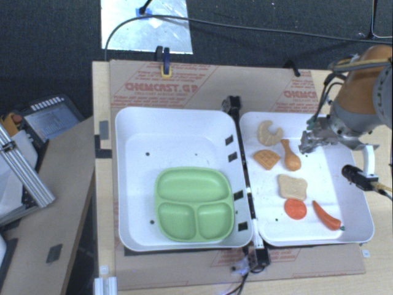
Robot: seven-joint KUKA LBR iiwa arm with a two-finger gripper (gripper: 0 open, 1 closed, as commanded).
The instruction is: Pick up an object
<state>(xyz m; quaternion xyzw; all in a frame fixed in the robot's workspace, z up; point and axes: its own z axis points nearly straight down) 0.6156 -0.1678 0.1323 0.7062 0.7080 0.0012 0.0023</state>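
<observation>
Drumstick (290, 155) lies just left of the jaws — their spread can't be told — right bin (356, 189).

On my bench the left bin (123, 165) holds a green divided plate (194, 203), lying flat towards the near wall, with one wide compartment at the far side and two smaller ones nearer. Both bins sit on a brown printed cardboard sheet (202, 85), and a yellow clamp (166, 63) grips its far edge. Beyond that, a silvery sheet (166, 17) lies on the dark floor (37, 42), crossed by a black cable (123, 26). At the far left stand an aluminium rail (24, 171) and a grey device (52, 118).
</observation>
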